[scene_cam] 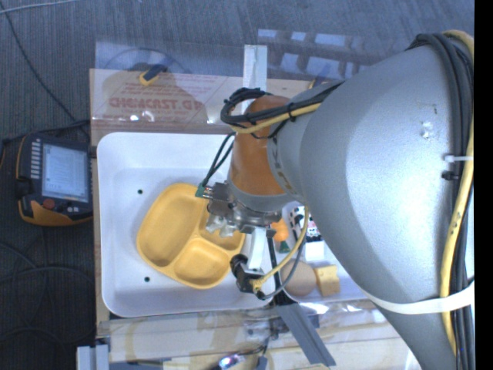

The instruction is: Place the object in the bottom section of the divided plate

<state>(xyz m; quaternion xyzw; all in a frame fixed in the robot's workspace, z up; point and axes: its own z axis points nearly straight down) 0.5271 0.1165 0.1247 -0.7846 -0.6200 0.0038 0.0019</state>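
Camera view: hand (223, 224) over divided plate (171, 233).

yellow divided plate (181, 233) sits in a white bin (123, 168); gripper (223, 224) hangs over the plate's right edge; tan egg-ish thing (302, 281) and yellow block (328, 280) touching, further right

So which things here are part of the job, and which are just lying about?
Job: yellow divided plate; pincer over it.
Lying about: tan egg shape, yellow block (either may be the object); screen unit, far left.
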